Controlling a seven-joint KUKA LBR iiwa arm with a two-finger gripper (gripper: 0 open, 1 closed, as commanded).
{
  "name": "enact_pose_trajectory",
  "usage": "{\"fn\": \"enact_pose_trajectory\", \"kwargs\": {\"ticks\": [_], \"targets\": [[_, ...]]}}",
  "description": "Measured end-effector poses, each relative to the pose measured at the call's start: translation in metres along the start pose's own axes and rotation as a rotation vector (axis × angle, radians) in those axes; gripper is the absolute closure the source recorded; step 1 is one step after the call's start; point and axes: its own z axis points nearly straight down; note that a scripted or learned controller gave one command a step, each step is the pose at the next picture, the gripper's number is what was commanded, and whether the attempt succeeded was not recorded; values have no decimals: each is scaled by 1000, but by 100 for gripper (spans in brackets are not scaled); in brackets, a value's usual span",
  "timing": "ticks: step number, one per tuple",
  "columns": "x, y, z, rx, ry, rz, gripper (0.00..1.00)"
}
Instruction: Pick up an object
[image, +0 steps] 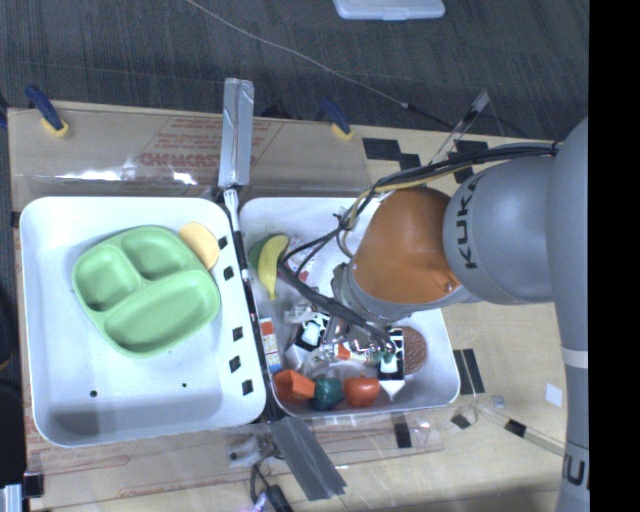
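Note:
The right bin (440, 385) holds a yellow banana (270, 262) with a green tip at its left wall. Along the front wall lie an orange piece (293, 384), a dark green piece (327, 393) and a red tomato-like piece (362, 390). A brown round item (412, 349) sits at the right. My gripper (345, 345) hangs low over the middle of this bin, under the orange band (405, 250), just above the front row of objects. Small white and black items lie around its tip.
The left bin (60, 410) holds a green divided plate (145, 288) and a yellow piece (200, 242) at its far right corner. A grey divider (236, 130) runs between the bins. Blue clamps (48, 110) sit on the cardboard at the back.

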Motion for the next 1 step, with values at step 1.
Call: {"fn": "enact_pose_trajectory", "kwargs": {"ticks": [1], "targets": [[-57, -9, 3, -3, 11, -165, 0]]}}
